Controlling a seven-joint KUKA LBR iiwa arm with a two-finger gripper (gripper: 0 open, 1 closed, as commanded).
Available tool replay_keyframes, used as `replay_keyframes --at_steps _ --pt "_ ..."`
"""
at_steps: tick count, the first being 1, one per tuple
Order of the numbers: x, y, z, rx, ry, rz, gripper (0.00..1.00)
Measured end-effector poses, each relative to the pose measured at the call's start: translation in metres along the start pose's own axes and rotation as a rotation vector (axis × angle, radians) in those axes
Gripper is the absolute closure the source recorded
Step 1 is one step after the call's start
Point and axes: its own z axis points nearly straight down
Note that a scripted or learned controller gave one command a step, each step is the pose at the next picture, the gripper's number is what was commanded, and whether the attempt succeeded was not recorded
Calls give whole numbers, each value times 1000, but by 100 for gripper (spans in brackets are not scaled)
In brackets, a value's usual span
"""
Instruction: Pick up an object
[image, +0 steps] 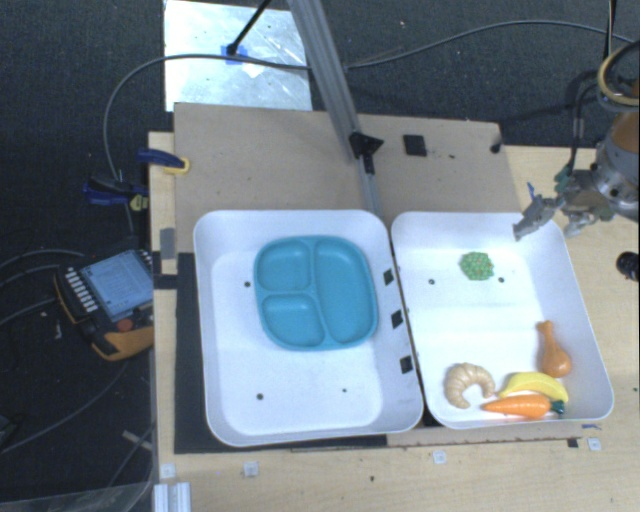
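The right bin (440, 330) holds a green broccoli floret (477, 266) near its back. A brown chicken drumstick (552, 350) lies by the right wall. A tan croissant (468, 383), a yellow banana (535, 384) and an orange carrot (518, 406) sit together along the front edge. My gripper (553, 220) hovers over the bin's back right corner, up and to the right of the broccoli. Its fingers (528, 222) are spread open with nothing between them.
The left bin (230, 400) holds a blue divided plate (316, 292). A metal pole (335, 80) slants down to the bench behind the bins. Cables and a handheld controller (110, 300) lie off the bench's left side.
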Motion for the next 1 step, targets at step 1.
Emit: replay_keyframes --at_steps 1 --pt "2 0 62 4 1 2 0"
